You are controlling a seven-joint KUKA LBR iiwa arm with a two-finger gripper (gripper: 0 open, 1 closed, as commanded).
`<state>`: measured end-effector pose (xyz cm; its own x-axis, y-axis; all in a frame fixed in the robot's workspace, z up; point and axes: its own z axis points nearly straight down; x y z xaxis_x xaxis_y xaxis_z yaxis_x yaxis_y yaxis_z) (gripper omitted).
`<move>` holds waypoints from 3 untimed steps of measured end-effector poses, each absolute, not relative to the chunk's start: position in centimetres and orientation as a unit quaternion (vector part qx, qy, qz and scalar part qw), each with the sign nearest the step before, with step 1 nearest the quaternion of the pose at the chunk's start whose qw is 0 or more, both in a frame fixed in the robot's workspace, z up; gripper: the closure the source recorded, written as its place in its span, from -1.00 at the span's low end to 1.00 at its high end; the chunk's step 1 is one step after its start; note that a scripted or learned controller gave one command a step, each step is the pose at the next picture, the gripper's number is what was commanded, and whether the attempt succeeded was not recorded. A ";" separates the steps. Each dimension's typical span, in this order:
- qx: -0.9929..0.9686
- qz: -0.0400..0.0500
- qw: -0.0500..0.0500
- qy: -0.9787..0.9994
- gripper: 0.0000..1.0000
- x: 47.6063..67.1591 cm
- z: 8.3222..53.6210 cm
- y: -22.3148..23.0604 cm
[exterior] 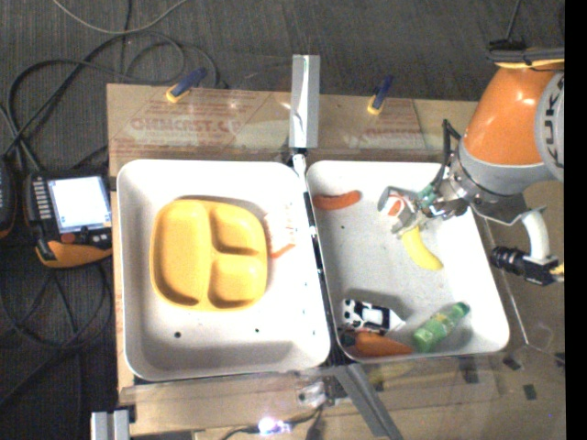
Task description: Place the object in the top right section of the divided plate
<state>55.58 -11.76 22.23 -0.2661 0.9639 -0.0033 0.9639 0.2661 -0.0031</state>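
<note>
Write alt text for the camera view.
A gripper hangs over the right bin, just above a banana. That bin also holds a sausage, a green bottle, a carrot and a black-and-white toy. The left bin holds a yellow divided plate.

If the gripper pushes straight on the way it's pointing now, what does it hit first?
The gripper points leftward across the right bin. The red sausage looks first in line, then the bin's wall; the banana sits just below it. Height is unclear.

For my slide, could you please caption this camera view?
Gripper poised over a banana in the right bin; yellow divided plate waits in the left bin.
</note>
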 end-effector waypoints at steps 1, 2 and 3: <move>0.662 -0.002 -0.001 0.750 1.00 56.8 18.2 -1.4; 0.648 -0.002 -0.001 0.761 1.00 53.4 18.2 5.3; 0.639 -0.002 -0.001 0.769 1.00 53.7 21.3 8.7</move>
<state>53.71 8.71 21.28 -0.1830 0.9831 -0.0006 0.9831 0.1830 -0.0041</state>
